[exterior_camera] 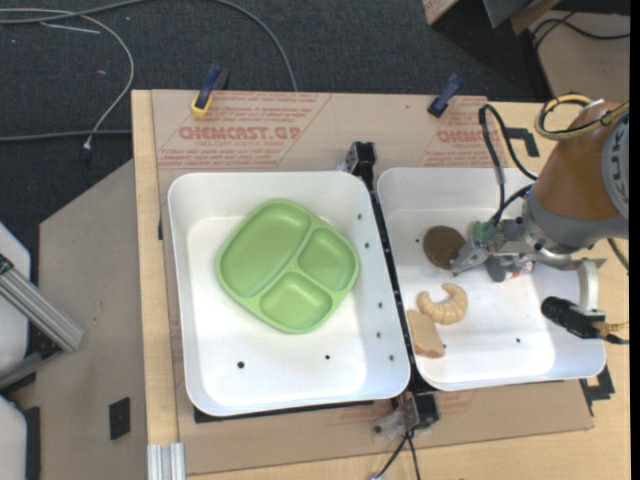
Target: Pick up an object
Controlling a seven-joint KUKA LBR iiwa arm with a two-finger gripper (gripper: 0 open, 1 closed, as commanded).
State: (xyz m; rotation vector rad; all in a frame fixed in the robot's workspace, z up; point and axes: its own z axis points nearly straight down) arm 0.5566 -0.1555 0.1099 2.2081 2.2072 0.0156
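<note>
Your gripper hangs in the right bin, fingers' spread impossible to tell, just beside the brown round piece. Nearer you lie a tan wedge and croissant (touching nothing metal).

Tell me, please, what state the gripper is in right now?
Gripper: low in the right bin, beside the brown round object; open or shut cannot be told.

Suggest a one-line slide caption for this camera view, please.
Gripper beside a brown cookie in the right bin; green plate left.
</note>
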